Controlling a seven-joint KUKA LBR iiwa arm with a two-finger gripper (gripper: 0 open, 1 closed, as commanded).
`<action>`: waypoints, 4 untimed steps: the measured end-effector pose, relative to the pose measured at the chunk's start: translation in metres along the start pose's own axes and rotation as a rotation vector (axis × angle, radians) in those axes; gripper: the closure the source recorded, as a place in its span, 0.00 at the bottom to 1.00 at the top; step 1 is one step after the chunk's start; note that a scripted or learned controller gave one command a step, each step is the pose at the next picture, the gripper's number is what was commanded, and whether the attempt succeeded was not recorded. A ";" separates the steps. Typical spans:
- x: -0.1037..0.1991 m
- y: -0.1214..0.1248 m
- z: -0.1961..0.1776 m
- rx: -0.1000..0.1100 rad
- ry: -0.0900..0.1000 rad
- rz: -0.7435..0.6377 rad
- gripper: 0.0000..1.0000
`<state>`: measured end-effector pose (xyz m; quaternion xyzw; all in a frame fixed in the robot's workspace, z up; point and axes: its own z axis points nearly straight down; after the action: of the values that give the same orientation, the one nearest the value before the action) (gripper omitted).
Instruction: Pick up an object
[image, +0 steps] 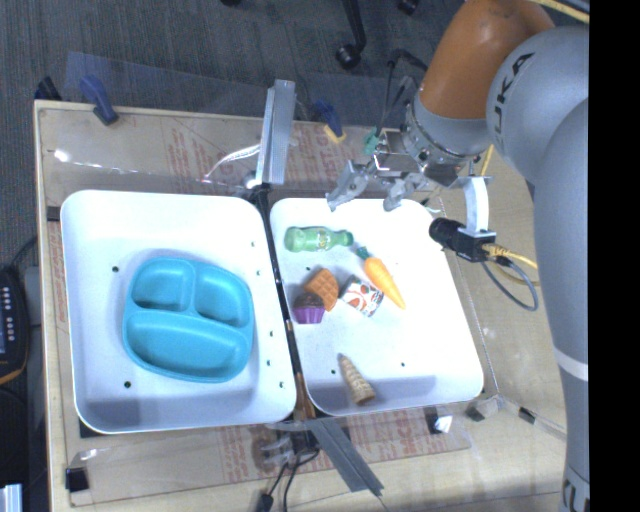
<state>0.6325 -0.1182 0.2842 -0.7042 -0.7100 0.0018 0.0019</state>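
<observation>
Carrot (384, 281) lies mid-bin with bare floor rightward; open claw (368, 190) hangs over the far rim.

Bare floor along the right bin's (455, 372) right side; bottle (317, 239), carrot (384, 281) and carton (361, 297) crowd its upper middle

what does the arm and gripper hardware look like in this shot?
The arm is a bulky, rounded grey body with dark lettering on the casing and a glossy orange band above the wrist. Below that sits a grey metal wrist ring with thin wires around it. The gripper has two slim, silvery metal fingers.
</observation>
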 end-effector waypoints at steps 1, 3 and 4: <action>-0.044 0.017 0.108 0.001 -0.001 0.002 0.00; 0.008 -0.036 0.189 -0.010 -0.012 0.009 0.00; 0.011 -0.035 0.181 -0.008 -0.007 0.005 1.00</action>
<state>0.5960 -0.1073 0.1032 -0.7059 -0.7083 0.0016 -0.0032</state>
